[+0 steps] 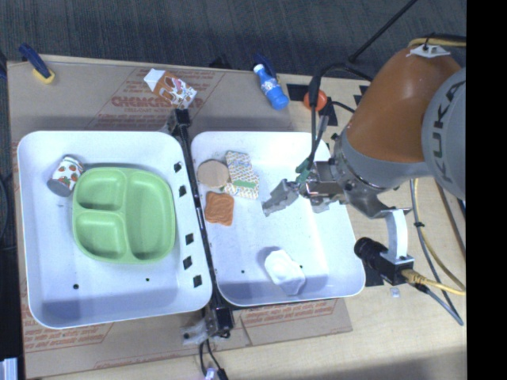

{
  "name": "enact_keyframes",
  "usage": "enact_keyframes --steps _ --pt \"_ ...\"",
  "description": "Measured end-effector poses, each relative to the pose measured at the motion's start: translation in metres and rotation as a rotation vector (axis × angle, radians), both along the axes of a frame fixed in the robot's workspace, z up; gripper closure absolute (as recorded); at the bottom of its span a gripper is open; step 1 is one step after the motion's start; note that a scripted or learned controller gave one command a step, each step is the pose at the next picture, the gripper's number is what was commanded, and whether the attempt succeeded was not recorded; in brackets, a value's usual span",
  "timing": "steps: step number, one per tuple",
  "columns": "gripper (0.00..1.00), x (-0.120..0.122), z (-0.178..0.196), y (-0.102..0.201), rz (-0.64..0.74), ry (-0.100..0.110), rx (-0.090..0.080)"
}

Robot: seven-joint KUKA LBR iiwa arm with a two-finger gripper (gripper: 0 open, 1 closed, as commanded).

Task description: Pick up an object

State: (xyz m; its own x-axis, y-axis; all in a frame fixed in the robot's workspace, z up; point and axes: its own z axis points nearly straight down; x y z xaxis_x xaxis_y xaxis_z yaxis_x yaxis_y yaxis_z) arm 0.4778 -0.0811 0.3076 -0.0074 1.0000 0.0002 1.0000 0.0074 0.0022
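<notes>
White plastic forms both bins; the right bin (333, 283) carries the gripper (279, 199) above its middle, fingers angled toward the lower left, and whether they are spread or closed cannot be told. Left of it lie a tan disc (211, 172), a patterned packet (241, 174) and an orange-brown piece (220, 208); a white object (283, 267) sits lower centre; a green divided plate (124, 213) fills the left bin (36, 291).

A pale wood surface (444, 347) carries a flattened brown cardboard sheet (119, 101) with red print. Beyond its far edge lies dark grey carpeted floor (198, 14). Light is even, with soft shadows.
</notes>
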Motion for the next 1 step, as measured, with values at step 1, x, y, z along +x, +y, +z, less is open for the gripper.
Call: enact_keyframes --steps 1 --pt "0.0 -0.0019 -0.1167 0.0167 -0.002 0.007 0.001"
